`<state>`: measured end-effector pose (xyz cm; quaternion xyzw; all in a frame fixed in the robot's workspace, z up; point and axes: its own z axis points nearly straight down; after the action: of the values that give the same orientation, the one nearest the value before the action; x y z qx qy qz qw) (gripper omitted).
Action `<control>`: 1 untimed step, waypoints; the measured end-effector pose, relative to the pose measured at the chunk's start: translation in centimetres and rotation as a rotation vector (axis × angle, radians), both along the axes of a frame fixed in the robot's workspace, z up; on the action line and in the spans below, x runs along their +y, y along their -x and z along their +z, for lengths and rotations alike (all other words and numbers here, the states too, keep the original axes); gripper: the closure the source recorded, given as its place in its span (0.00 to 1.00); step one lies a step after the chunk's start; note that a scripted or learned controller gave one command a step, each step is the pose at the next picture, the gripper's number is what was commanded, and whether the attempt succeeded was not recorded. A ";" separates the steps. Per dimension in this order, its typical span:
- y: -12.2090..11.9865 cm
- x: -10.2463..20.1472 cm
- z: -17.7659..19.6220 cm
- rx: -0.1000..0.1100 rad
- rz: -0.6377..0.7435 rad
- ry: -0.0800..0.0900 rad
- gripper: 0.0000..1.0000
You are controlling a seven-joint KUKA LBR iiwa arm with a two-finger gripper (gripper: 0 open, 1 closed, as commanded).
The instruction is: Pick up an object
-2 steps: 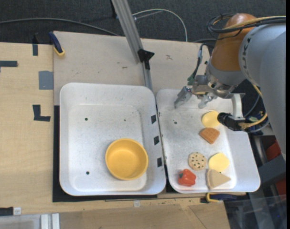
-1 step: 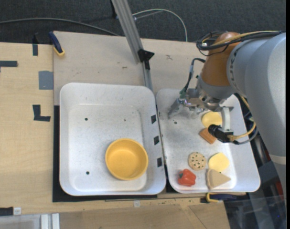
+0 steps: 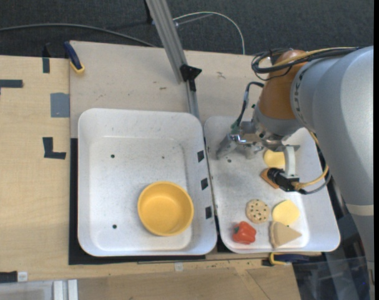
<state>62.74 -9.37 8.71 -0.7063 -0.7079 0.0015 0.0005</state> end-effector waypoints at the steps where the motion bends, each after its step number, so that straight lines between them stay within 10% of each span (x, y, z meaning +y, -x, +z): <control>1: 0.0 0.1 1.1 0.000 0.001 -0.001 1.00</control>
<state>62.75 -9.28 9.80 -0.7059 -0.7083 0.0011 0.0011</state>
